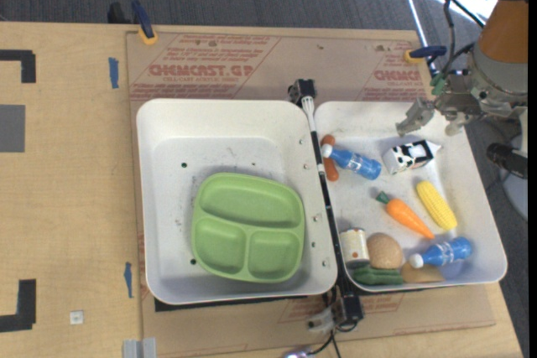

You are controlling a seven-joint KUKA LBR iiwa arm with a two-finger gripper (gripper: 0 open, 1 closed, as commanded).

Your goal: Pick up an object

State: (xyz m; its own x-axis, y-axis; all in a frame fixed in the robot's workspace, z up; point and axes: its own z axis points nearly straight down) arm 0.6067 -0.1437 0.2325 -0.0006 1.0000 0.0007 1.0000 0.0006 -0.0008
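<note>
The gripper (430,118) is hovering over the far right part of the right bin (491,205), reaching in from the right, with its two fingers spread apart and nothing between them: it is released. The nearest candidate object is the black-and-white toy cow (410,155), which is lying just below the gripper in the view, that is, slightly toward the near edge of the counter (59,205) and a little to the gripper's left. The cow's long axis is running roughly across the bin, tilted slightly upward toward the right.

Other objects are lying farther from the gripper:
- The blue bottle (353,163) is resting to the left of the cow, near the divider between the bins.
- The corn cob (437,205) and the carrot (403,215) are lying below the cow, both angled diagonally.
- A second blue bottle (446,251) is lying well below the gripper, at the near wall.

Judgement: the coming move is likely a short descent with a small shift toward the cow, and the fingers would need to straddle its short axis.
</note>
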